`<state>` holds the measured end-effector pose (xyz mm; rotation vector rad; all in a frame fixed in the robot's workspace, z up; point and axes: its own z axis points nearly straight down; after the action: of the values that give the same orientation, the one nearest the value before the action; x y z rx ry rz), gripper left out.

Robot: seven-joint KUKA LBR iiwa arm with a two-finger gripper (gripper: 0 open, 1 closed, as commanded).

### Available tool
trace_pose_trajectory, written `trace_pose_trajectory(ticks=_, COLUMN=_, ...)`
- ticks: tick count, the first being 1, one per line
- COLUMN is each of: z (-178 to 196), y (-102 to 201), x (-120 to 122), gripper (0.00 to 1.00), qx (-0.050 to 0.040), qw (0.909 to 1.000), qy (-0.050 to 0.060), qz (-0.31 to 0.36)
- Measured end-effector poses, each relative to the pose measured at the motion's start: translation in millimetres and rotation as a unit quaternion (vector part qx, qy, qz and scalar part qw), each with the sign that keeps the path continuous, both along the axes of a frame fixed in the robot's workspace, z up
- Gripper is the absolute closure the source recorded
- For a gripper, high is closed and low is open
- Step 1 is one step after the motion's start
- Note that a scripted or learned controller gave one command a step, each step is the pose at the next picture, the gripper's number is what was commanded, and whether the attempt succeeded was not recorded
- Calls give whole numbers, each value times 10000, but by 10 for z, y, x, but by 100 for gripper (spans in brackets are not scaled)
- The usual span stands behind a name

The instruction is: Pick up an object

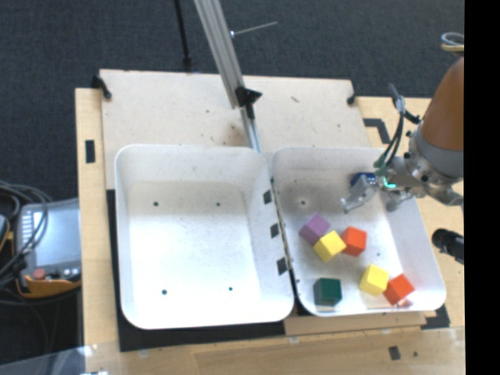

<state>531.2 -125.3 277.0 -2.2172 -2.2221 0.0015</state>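
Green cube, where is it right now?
The green cube sits in the right bin, near its front edge, left of the lower yellow cube.

The pale speckled wooden tabletop (180, 108) carries two shallow white plastic bins side by side: the left bin (125, 233) and, touching its right rim, the right bin (418, 241). A slanted aluminium rail (223, 45) meets the board just behind the left bin's far right corner.
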Motion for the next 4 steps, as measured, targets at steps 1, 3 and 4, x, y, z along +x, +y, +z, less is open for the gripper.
trace_pose_trajectory(ticks=1, z=17, y=-5, x=6, gripper=0, qx=-6, qw=10000, qy=-21, qz=-13)
trace_pose_trajectory(ticks=3, z=-882, y=-75, x=-2, gripper=0, qx=-11, qw=10000, qy=8, qz=-23)
trace_pose_trajectory(ticks=4, z=-1432, y=-156, x=-2, gripper=0, qx=-20, qw=10000, qy=-47, qz=-21)
